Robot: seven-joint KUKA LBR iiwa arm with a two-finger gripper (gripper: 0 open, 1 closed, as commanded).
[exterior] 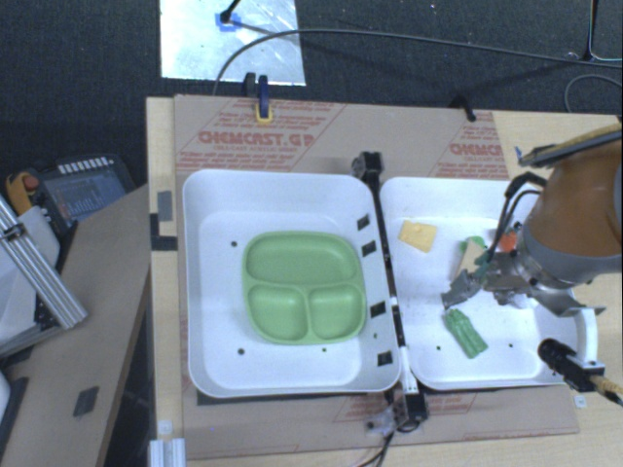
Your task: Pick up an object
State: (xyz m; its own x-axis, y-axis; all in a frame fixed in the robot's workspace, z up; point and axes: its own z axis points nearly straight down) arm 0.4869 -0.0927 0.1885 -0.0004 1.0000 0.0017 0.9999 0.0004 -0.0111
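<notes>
Two shallow white bins side by side on a bench topped with printed brown cardboard. In the left white bin, a pale green plastic plate with three compartments, lying flat near the middle, slightly toward the divider between the bins. In the right white bin, three loose things: a flat yellow wedge like a slice of cheese toward the far edge, not far from the divider; a small green ridged block near the front edge, lying at a slant; and a green and pale piece between the wedge and the arm, partly hidden, shape hard to tell.

Reaching in from the right, the grey arm with the orange band, covering the right part of that bin. At its lower end, the dark metal pincer, low over the bin floor, just beside the far end of the green ridged block and apart from the yellow wedge. Fingers too dark and blurred to separate; cannot tell whether spread or closed, and nothing plainly seen between them.

Off the bench to the left, a black device with a small screen and a silver aluminium rail on a lower tan surface. Beyond the far edge, a shiny square metal sheet on dark carpet, with black cables trailing across.
</notes>
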